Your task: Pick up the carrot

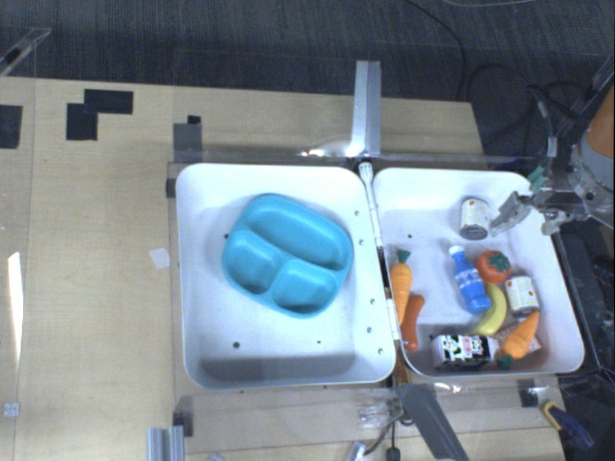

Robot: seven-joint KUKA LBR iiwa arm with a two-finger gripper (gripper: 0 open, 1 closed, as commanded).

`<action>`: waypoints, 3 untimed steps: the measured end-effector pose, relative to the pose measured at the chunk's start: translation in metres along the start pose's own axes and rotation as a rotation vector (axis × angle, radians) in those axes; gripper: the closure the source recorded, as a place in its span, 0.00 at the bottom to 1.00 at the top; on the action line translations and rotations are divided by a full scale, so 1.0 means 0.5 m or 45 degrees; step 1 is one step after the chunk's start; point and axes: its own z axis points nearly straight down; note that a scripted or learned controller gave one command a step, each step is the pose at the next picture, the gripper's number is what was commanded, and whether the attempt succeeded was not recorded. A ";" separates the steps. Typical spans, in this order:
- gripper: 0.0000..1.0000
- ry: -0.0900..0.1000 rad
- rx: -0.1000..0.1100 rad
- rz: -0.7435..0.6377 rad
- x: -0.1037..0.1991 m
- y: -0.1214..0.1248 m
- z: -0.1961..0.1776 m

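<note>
Carrot (401,279) tight against right bin's (423,185) left wall, jaws well apart

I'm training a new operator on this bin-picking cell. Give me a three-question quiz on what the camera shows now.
1. True or false: the blue divided plate lies in the same bin as the carrot.
2. The carrot lies against which wall of the right bin? A) the wall next to the left bin B) the far wall C) the wall on the arm's side
3. Fill in: the gripper hovers close to the small ____ can.

Key: 1 false; 2 A; 3 silver
</note>
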 end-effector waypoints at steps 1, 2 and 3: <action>0.00 0.000 0.001 -0.100 -0.034 -0.142 0.128; 0.00 -0.002 -0.005 -0.263 -0.064 -0.140 0.268; 0.00 -0.006 -0.017 -0.577 0.129 -0.119 0.310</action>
